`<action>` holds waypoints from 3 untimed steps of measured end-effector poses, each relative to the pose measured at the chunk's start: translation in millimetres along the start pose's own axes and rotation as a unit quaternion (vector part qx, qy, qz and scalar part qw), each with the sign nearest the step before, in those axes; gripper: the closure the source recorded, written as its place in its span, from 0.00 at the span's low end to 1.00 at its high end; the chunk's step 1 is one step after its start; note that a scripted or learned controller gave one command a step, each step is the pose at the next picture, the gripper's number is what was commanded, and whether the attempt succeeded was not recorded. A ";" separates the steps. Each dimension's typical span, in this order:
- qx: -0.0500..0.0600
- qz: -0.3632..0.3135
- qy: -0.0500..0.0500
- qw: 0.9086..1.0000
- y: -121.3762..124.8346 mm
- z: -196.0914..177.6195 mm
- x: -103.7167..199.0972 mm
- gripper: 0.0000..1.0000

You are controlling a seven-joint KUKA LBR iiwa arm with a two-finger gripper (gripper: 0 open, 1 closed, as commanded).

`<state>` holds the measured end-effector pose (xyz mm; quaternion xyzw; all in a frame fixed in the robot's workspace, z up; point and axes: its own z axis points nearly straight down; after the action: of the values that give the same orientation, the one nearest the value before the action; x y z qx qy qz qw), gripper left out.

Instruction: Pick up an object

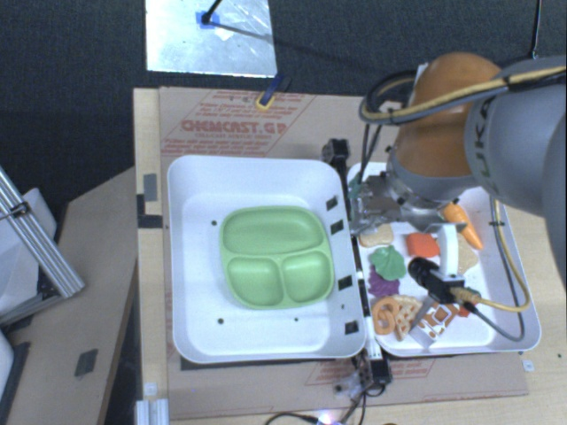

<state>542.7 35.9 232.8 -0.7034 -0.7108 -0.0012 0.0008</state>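
The right bin holds several toy foods. A beige bread-like piece lies near its left wall, with a red-orange piece beside it. An orange carrot lies further right. A green leafy piece rests above a purple one. A brown pretzel and a red-and-white piece lie at the front. My gripper hangs low over the bin's back left part, just above the beige piece, and the wrist hides its tips.
The left bin bears a green divided plate. A black hinge strip runs between the two bins. The grey arm covers the right bin's back right part. A foil sheet lies beyond the bench.
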 end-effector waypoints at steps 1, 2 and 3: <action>0.000 0.000 0.000 1.000 -10.4 -3.4 56.0 1.00; 0.001 0.002 -0.001 1.000 -21.3 8.9 59.6 1.00; 0.000 0.004 -0.001 1.000 -19.4 8.1 58.7 1.00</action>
<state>522.7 94.4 224.8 -0.7061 -0.7081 -0.0006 -0.0003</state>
